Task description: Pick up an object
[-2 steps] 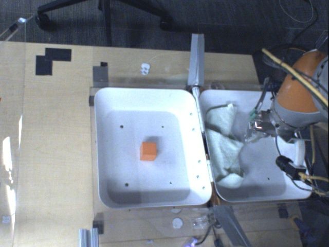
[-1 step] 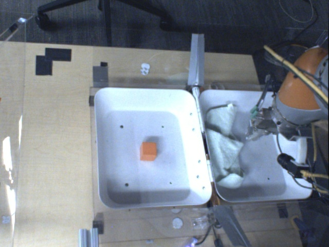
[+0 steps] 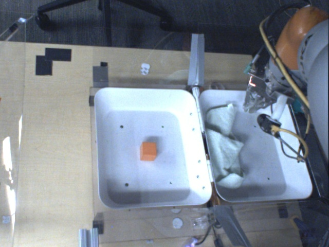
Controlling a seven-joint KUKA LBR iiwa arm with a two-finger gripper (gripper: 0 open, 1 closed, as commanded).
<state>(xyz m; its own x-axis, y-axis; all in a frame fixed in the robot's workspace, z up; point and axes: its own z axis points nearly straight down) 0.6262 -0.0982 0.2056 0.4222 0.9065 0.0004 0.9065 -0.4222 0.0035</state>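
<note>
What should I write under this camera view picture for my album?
Robot arm's claw hovers over the right bin beside a crumpled white cloth; orange cube sits in the left bin.

The two bins (image 3: 110, 189) look like smooth white plastic with a slight sheen. The towel (image 3: 224, 143) is soft, wrinkled white cloth. The bench (image 3: 46, 138) is pale, matt wood. The block (image 3: 148, 151) looks matt orange.
</note>
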